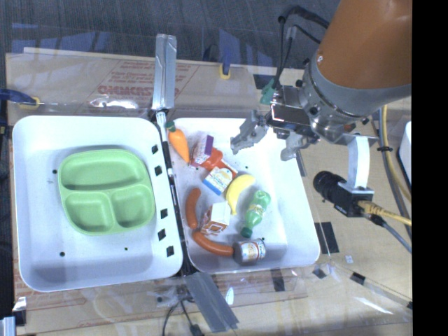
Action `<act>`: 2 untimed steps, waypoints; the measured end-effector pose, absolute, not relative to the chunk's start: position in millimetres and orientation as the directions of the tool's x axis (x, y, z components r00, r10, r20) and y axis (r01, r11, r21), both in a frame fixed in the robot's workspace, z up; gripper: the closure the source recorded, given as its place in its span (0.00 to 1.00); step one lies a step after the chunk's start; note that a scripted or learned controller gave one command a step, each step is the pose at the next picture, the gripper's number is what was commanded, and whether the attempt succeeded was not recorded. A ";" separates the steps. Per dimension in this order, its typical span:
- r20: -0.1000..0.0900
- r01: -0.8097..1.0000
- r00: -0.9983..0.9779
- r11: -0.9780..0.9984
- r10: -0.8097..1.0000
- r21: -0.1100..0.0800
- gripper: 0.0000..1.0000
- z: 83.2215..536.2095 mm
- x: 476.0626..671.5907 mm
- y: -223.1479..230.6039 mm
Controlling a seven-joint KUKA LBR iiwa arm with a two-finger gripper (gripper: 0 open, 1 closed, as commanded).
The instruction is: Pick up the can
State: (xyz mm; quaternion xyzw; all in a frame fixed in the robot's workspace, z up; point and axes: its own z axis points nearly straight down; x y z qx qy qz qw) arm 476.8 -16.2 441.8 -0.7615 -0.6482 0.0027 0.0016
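Left bin (pixel 28 187) in front of me holds a green divided tray (pixel 106 190), three compartments. Right bin (pixel 297 208) is cluttered: carrot (pixel 179 144) at the top left, purple-white carton (pixel 204 148) beside it, banana (pixel 237 190) mid-bin, green bottle (pixel 254 213) just right of the banana, two sausages (pixel 192 207) along the left and bottom, small carton (pixel 217 218) between them.

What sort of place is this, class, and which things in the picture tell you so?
Probably a robotics lab bench set up for picking trials. A grey arm's two-finger gripper hangs over a shallow white bin of toy food and a small metal can; a green divided plastic tray lies in the other bin.
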 end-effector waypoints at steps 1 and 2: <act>0.000 0.994 -0.108 0.108 0.994 -0.008 0.00 441.5 476.1 44.3; -0.002 0.999 -0.046 0.046 0.999 -0.008 0.00 441.8 476.7 17.8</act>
